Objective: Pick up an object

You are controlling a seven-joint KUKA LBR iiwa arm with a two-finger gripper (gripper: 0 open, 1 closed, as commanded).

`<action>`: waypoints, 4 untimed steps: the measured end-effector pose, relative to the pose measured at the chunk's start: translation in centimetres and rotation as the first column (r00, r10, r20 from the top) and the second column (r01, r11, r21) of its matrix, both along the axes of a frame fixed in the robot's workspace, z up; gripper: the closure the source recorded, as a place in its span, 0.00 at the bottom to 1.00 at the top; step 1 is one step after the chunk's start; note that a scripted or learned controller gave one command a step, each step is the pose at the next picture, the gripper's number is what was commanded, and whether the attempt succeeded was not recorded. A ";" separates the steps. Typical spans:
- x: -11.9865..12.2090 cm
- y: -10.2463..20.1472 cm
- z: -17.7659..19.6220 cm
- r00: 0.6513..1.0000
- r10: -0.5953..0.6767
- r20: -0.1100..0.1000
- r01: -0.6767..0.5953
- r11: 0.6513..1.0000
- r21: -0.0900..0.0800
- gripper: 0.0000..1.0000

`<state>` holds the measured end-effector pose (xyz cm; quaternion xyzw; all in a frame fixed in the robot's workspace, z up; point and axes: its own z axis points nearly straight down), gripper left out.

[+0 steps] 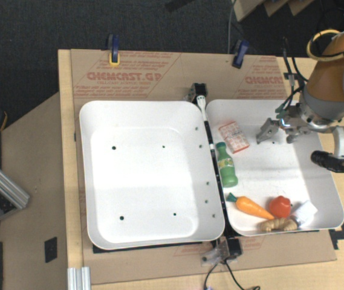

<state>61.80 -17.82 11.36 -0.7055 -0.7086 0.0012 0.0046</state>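
My gripper (279,133) hangs over the back of the right bin (262,168), its grey fingers spread open with nothing between them. To its left, a red-and-white packet (233,136) lies flat. A green bottle (225,165) lies along the bin's left wall. At the front of the bin are an orange carrot (250,207), a red tomato-like piece (280,206), a tan ginger-like root (279,225) and a small white piece (305,212). All of them lie apart from the gripper.
The left bin (144,174) stands beside the right one, with a black divider strip (210,156) between them. Both rest on a cardboard sheet (159,71) held by clamps (113,48) at the back edge.
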 end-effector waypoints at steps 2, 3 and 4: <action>0.2 -0.4 2.8 1.000 -0.004 0.014 0.004 1.000 -0.007 1.00; 0.3 -0.5 3.8 1.000 -0.004 0.016 0.004 1.000 -0.008 1.00; 2.3 6.8 18.1 1.000 0.005 0.028 -0.005 1.000 -0.006 1.00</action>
